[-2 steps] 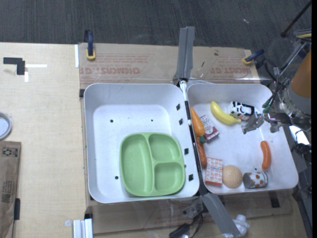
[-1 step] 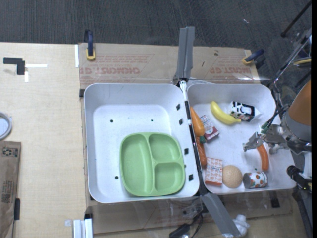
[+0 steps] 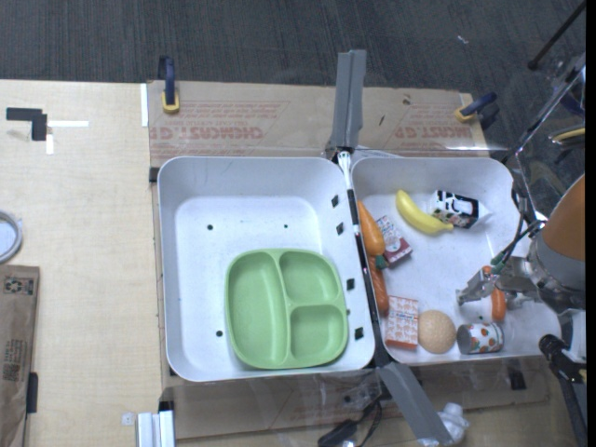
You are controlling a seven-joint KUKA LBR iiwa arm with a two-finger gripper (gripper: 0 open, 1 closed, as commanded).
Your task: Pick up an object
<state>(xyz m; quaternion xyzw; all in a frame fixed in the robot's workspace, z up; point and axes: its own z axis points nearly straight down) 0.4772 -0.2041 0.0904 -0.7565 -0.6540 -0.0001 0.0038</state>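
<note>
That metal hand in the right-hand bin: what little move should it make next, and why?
Probably a short, straight lift. The hand sits low in the right bin with a small orange object seemingly between its fingers. Raising it a little would show whether the grip is real, and keep it off the can just below.

Bench (image 3: 84,203): pale wood, carrying everything.
Left bin (image 3: 186,250): directly on bench, white, landmark.
Right bin (image 3: 438,180): touching left bin's right side.
Cardboard sheet (image 3: 251,119): flat behind left bin.
Tape roll (image 3: 7,238): far left of left bin.
</note>
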